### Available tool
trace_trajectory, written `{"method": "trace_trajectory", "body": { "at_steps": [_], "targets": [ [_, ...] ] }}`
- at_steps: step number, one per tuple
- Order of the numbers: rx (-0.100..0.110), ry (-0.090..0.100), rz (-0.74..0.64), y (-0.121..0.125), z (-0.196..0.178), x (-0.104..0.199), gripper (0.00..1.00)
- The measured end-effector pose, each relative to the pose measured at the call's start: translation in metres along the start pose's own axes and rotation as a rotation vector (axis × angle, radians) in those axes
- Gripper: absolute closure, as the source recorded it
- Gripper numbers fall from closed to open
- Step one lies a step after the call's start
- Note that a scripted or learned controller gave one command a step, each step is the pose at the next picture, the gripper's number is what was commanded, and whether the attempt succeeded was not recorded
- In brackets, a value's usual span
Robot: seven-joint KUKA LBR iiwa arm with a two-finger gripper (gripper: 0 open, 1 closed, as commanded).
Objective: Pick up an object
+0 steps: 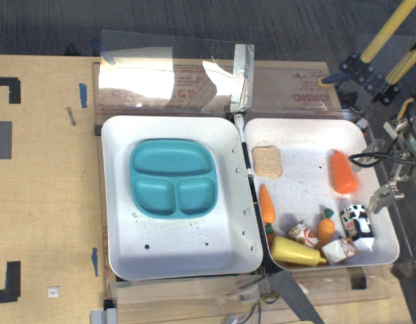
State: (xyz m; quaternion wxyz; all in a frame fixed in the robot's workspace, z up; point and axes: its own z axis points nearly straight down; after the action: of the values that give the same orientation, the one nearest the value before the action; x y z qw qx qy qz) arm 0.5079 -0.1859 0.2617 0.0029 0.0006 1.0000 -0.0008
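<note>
A pale wooden bench (39,201) carries two white bins touching along one seam, with dark carpet beyond its far edge and yellow-handled gear at the far right; the arm's gripper cannot be made out, so whether it is released or clenched cannot be told. The left bin (120,248) holds one teal tray (173,177) with bare floor all round it. The right bin (302,137) is open across its far half, its things crowded near: one cracker (267,161), one orange block (343,173), two carrots (267,204), one yellow bottle (297,252), one cow toy (356,221).
</note>
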Motion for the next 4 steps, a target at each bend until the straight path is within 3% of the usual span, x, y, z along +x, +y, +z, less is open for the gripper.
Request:
{"method": "trace_trajectory", "body": {
  "at_steps": [1, 2, 3, 4],
  "targets": [
    [-0.005, 0.013, 0.017, -0.025, 0.121, -0.036, 0.0],
    [0.009, -0.025, -0.04, 0.015, 0.154, -0.023, 0.0],
    [-0.002, -0.008, -0.053, 0.049, 0.174, -0.079, 0.0],
    [0.006, -0.007, 0.034, 0.087, 0.172, -0.006, 0.0]
  ]
}}
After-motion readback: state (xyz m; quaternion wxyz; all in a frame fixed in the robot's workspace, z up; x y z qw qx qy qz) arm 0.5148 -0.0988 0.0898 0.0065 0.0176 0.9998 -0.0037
